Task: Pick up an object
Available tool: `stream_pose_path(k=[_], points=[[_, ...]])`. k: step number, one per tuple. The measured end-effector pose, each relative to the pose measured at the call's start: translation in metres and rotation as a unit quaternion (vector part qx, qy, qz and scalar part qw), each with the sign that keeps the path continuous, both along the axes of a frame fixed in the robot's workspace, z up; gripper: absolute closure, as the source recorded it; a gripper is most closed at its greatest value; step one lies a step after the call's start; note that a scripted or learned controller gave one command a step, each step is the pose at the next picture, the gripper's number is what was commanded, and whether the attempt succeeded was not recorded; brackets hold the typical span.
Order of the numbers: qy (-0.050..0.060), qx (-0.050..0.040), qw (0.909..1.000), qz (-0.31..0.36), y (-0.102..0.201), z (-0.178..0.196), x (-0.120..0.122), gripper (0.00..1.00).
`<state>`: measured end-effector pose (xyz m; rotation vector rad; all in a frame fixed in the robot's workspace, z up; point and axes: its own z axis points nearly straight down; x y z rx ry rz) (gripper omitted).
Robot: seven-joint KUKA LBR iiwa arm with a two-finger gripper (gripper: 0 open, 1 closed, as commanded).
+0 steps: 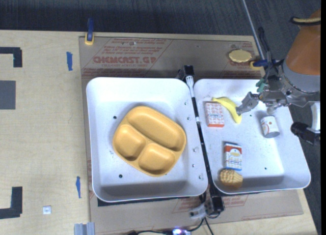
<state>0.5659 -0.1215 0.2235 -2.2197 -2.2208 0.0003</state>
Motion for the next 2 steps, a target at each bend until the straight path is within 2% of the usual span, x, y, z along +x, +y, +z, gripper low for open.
stream_pose_path(k=[1,2], points=[[-0.004,-0.0011,1.0000,-0.001,-0.026,-0.128,-0.079,0.00],[-0.004,-0.0004,1.0000,0.001,0.023,-0.137,-0.084,0.00]])
